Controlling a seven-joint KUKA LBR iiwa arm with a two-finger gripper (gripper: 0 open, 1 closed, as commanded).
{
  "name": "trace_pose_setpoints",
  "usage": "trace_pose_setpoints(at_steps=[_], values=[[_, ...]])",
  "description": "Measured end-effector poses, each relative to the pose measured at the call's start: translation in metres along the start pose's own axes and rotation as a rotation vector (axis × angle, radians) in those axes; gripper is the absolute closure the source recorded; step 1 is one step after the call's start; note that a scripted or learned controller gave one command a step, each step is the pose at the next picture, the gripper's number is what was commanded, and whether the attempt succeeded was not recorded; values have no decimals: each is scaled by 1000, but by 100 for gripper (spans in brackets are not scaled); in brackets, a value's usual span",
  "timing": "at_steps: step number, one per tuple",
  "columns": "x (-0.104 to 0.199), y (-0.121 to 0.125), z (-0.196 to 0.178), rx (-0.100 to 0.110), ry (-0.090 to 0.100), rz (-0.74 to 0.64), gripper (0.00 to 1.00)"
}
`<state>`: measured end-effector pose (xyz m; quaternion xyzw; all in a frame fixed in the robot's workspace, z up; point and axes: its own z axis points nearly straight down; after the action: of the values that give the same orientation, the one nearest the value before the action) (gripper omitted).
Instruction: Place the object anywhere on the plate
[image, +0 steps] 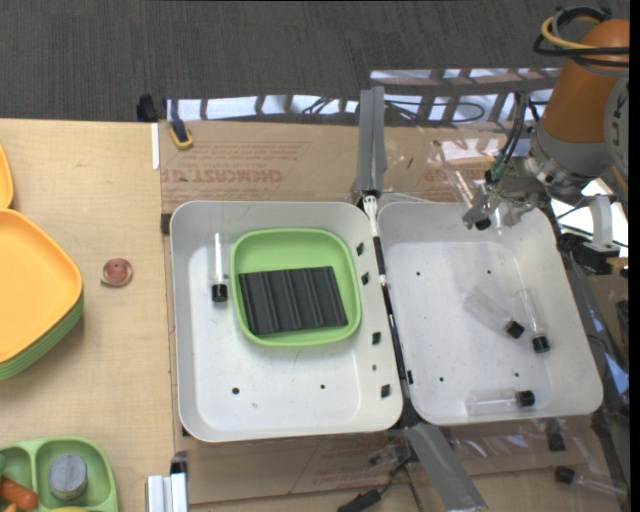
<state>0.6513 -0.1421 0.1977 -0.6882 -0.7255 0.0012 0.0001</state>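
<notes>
From my feed I see the arm reaching in at the upper right, its tool hovering over the far edge of the right bin; the tool is small and partly blurred from here, so I cannot tell whether it is released or clenched, and I see nothing gripped in it. In the left bin sits the green plate, with a dark ribbed block lying across its middle. Just beside the plate's left rim, on the bin floor and off the plate, lies a clear tube with a black cap, running lengthwise with the cap at the near end. In the right bin I count three more clear capped tubes: two close together in the centre-right, and one lying along the near wall. Out on the desk to the left I see stacked orange plates, a small reddish round piece, and a green divided tray at the bottom corner.
</notes>
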Motion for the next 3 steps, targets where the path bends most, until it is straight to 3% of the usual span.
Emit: trace_pose_setpoints(at_steps=[2, 3], values=[[3, -12, 22, -1, 1, -340, 100], [18, -30, 10, -2, 1, -541, 100]])
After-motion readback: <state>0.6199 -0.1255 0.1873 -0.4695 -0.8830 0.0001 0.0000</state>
